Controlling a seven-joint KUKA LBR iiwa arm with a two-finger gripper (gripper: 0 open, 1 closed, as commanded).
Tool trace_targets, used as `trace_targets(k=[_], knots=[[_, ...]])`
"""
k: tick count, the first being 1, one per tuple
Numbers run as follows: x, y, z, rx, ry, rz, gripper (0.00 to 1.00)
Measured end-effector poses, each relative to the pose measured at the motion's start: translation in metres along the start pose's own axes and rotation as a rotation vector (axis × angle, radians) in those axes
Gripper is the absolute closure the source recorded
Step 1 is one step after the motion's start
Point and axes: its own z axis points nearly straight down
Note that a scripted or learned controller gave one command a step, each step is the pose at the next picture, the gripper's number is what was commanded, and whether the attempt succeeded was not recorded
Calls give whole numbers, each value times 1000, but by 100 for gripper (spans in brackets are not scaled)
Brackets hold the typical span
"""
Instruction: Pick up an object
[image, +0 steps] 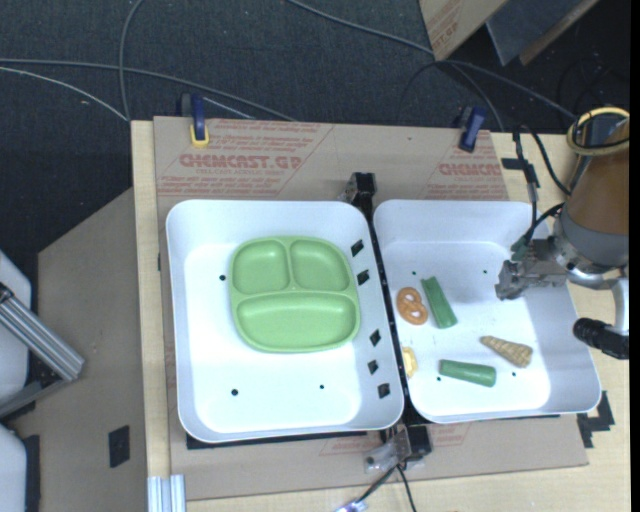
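Right bin (470, 225): green stick (437, 302), long axis running far-left to near-right, beside pretzel (411, 306); second green stick (467, 372) lying left-right. Gripper (512, 283) over bin's right side, jaw state indeterminable.

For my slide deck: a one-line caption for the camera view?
Tool over the right bin of toy food; green divided plate in the left bin.

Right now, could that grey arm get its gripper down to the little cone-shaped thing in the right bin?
Probably yes. The gripper hangs over the right bin, and the cone lies alone on open white floor just below it in the picture, apart from the green stick.
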Motion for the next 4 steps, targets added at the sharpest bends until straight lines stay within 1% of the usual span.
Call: trace_targets(k=[1,2,3,4], knots=[[-4,-1,-45,-1,-1,0,100],[-5,-1,-110,-4,-2,0,100],[-5,0,-135,1,0,0,100],[44,18,-129,3,1,-4,100]])
